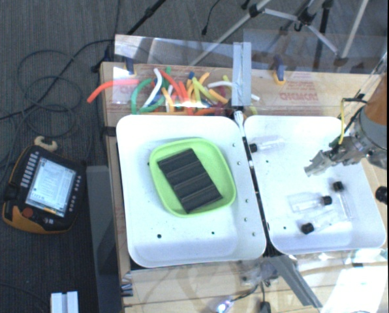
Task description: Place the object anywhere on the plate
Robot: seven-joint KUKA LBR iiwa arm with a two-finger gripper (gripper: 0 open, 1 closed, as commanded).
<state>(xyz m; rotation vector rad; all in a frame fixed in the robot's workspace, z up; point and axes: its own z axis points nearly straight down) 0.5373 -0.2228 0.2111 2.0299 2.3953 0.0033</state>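
**Dark slab on plate, gripper over right bin**

Dark ribbed slab (188, 180) is lying on the green plate (160, 188) in the left bin (139, 240), centre-left of frame; it's resting wholly inside the plate rim, long axis running diagonally from upper left to lower right. Judging by that, the placing looks done, though I can't say the slab is the task's obj. for certain.

Gripper (317, 163) is hanging over the right bin (371, 233), at right of frame, w/ the arm coming in from the right edge; whether it's open or closed I can't tell, it's too small & blurred; nothing is visibly between its tips. The slab is lying well apart from it, to the left & slightly lower in frame, across the divider between bins.

Just below the gripper, clear vials w/ black caps (310, 202) are lying in the right bin; these are nearer to it than the slab; one more clear piece (265, 145) is sitting nr the bin's upper left corner.

Writing: a red-printed strip (299, 96) along the bench's upper edge is showing text, not legible. Coloured tubes (175, 90) are piled behind the left bin; a teach pendant (43, 189) is lying on the floor at far left, screen unreadable.
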